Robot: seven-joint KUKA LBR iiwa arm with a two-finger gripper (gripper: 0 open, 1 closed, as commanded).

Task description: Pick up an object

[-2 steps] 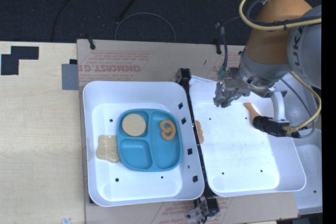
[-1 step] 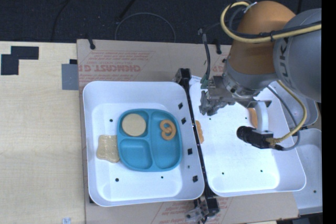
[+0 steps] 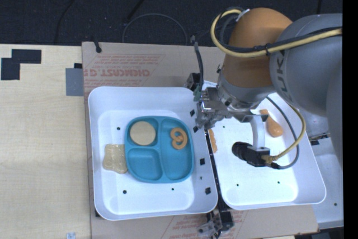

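Hanging: the tool [image 3: 205, 115] sits low over the seam where the two bins meet, under the grey arm [image 3: 307, 59] and its orange band [image 3: 258, 36]
Tool state: cannot tell, it is too small and cluttered to read
Right bin [image 3: 279, 190]: an orange piece [image 3: 274, 127] lies near its far right side, well apart from the tool; a thin orange bit [image 3: 212, 141] lies by the inner wall, just below the tool
Left bin [image 3: 112, 101]: a blue tray [image 3: 159, 168] holds a tan disc [image 3: 142, 132] and a pretzel [image 3: 178, 137] in separate compartments; a pale slice [image 3: 114, 157] touches the tray's left edge
Worktop [image 3: 39, 137]: light wood under both bins
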